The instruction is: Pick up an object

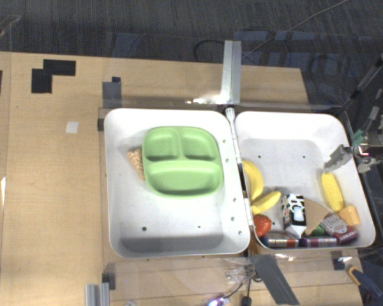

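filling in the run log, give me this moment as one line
tool: over right bin's right edge, nothing seen held | corn cob: in right bin, just below tool | green tray: in left bin

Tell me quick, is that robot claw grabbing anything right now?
Gripper: at the right edge of the right-hand shallow white bin, above the yellow corn cob; nothing seen in it; open or shut cannot be told.

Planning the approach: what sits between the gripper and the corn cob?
Nothing: the camera view shows bare white bin floor between the gripper and the corn cob.
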You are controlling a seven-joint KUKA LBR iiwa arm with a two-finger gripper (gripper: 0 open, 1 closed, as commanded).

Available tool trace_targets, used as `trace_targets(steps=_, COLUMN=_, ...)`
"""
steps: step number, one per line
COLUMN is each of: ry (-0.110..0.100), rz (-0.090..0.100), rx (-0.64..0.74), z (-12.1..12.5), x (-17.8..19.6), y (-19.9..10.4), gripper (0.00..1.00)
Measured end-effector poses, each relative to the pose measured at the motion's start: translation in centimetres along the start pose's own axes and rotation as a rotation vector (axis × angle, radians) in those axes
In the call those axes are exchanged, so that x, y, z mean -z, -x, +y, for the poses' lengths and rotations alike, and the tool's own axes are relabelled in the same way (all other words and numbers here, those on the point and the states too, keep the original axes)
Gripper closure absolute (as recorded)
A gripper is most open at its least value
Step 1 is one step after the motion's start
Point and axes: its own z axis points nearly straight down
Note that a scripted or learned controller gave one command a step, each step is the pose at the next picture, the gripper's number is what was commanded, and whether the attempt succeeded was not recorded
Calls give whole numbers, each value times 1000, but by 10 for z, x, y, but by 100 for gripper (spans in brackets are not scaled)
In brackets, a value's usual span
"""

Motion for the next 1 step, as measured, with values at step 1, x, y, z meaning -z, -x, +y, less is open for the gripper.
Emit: trace_targets(steps=1, ry=-4, rz=7, rx=91, z=-32, x=-142, y=-4, gripper=0)
